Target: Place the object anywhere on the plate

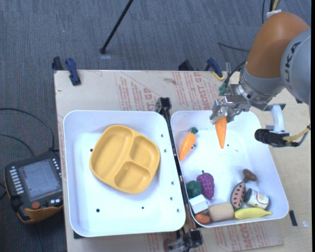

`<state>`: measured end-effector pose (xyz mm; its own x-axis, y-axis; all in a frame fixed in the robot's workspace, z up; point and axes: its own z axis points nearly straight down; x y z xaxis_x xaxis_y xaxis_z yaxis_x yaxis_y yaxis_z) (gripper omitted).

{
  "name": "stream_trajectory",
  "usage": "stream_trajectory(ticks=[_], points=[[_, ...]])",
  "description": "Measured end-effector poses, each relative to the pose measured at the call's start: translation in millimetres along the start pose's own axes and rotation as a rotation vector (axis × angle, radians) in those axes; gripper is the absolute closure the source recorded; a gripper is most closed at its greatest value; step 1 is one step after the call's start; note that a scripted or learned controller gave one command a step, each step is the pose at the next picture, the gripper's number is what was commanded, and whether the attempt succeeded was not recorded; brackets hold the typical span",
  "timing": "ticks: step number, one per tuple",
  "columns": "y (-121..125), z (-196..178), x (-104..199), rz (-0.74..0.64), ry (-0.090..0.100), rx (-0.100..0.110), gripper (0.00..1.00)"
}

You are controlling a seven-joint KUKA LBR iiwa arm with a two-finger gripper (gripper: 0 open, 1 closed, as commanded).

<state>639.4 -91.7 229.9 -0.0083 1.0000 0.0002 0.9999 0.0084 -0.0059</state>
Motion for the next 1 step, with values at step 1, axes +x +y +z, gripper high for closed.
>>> stream_trajectory(ticks=[1], points=[[0.0, -0.1, 0.0, 0.000, 0.000, 0.000, 0.00]])
